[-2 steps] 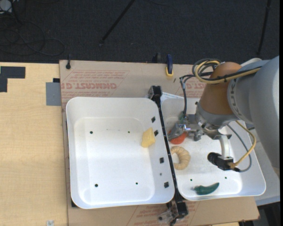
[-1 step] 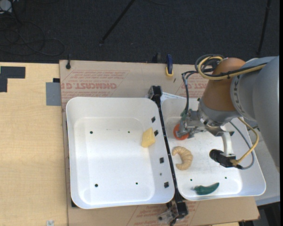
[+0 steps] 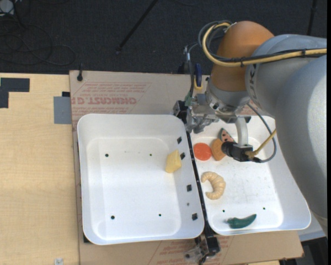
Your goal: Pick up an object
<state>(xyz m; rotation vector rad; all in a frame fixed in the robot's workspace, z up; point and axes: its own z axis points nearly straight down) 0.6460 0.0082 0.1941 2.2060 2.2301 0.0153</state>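
Just below pincer [image 3: 201, 127]: orange disc [image 3: 202, 151].

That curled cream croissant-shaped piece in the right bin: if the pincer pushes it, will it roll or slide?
The croissant-shaped piece lies flat on its curved side, so it would likely slide or spin, not roll. Its ridged, glossy surface suggests rigid toy plastic, probably light, so a nudge may send it skidding toward the green piece. The crescent shape could slip out of a grip across its tips.
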